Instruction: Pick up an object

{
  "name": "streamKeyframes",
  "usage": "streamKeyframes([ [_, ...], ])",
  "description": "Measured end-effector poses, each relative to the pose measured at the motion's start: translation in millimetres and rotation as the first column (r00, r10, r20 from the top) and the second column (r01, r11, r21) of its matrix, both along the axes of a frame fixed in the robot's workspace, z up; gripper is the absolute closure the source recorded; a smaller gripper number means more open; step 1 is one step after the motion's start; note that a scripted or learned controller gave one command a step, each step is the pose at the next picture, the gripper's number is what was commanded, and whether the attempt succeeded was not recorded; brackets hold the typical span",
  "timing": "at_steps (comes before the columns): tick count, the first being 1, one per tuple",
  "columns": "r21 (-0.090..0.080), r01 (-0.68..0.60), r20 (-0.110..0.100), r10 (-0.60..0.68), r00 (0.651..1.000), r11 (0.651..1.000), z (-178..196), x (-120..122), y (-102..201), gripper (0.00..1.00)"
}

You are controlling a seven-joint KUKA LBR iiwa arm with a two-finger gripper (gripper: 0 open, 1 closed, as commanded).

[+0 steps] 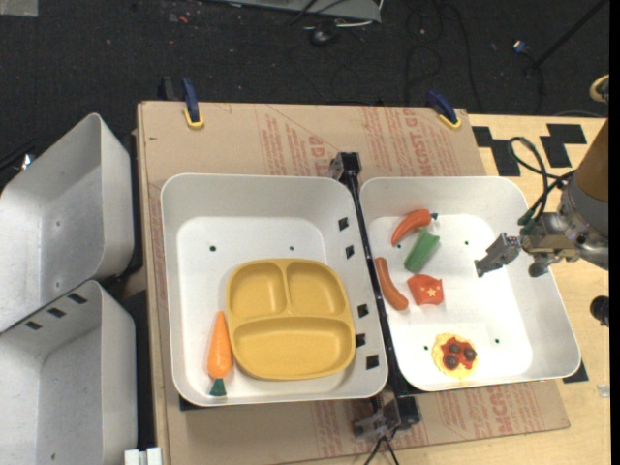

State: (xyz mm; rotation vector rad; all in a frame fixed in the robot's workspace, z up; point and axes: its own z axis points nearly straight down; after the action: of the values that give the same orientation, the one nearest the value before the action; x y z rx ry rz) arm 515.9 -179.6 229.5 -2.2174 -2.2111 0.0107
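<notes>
In the right bin (542, 327) lie a red chili pepper (411, 224), a green pepper piece (421, 251), a sausage (391, 284), a red strawberry-like piece (426, 290) and a small round pizza (456, 354). My gripper (495, 257) hangs over the right part of this bin, to the right of the green piece and apart from every item. Nothing shows between its dark fingers. The left bin (184, 260) bears a yellow divided plate (291, 319) with an orange carrot (220, 347) lying along its left side.
Two white bins sit side by side on a brown board (291, 134), split by a black divider (366, 260). Spare white bins (58, 221) stand off the bench at the left. Cables run by the arm (581, 211) at the right edge.
</notes>
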Motion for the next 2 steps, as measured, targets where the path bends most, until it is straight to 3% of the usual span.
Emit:
streamKeyframes([
  [1,-0.003,-0.003,0.011,0.003,1.000,1.000,6.0,2.7,0.3,0.00],
  [2,-0.002,-0.001,0.008,0.001,1.000,1.000,-38.0,2.4,-4.0,0.00],
])
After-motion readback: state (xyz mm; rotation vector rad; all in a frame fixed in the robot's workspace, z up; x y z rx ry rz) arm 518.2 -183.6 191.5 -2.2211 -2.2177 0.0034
